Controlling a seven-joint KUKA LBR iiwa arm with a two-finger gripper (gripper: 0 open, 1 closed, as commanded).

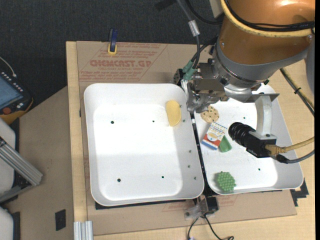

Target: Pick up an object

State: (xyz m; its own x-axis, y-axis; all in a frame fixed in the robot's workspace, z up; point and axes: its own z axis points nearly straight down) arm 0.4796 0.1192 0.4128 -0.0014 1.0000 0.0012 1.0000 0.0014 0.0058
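Nearest to the camera lies a green bumpy ball, close to the front wall of the right bin. Further back in the same bin there is a small white carton with red and blue print, and a little green piece is touching its right side. Behind the carton lies a round cookie with dark spots.

Just beside the cookie, on its left, the gripper hangs over the walls where the two bins meet. Whether it is clenched or released I cannot tell, because its lower part is hidden by its own body; nothing can be seen held in it.

On the other side of the gripper, a yellow oblong piece lies in the left bin, near that bin's right wall.

Both bins stand on a cardboard sheet with red letters. A blue and yellow clamp sits on its far edge. The grey and orange arm rises above the right bin.
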